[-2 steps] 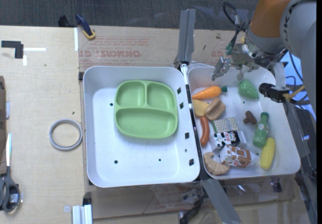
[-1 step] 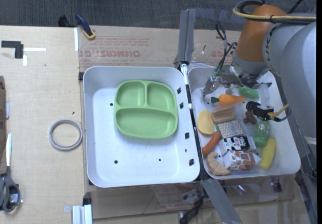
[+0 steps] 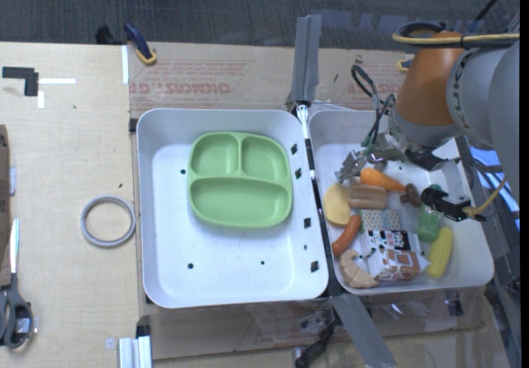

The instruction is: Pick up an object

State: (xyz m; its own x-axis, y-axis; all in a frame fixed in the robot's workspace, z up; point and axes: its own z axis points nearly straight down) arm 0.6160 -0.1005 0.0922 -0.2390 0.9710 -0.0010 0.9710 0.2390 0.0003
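My claw [image 3: 357, 164] is low in the right white bin [image 3: 475, 263], upper left of the toy-food pile.
Can't tell how far it's open or if it grips anything; metal tips sit just beside the orange plastic carrot [image 3: 383, 179] and above the tan sausage-shaped block [image 3: 366, 197]. Also in that bin: yellow round piece [image 3: 336, 206], red-orange hot dog [image 3: 346, 234], yellow corn cob [image 3: 440, 250], green block [image 3: 428, 226], printed card box [image 3: 388, 252]. Left white bin [image 3: 165, 267] holds a green three-section plate [image 3: 240, 179]. Grey tape ring [image 3: 107, 220] lies on the counter [image 3: 58, 151], frame left.
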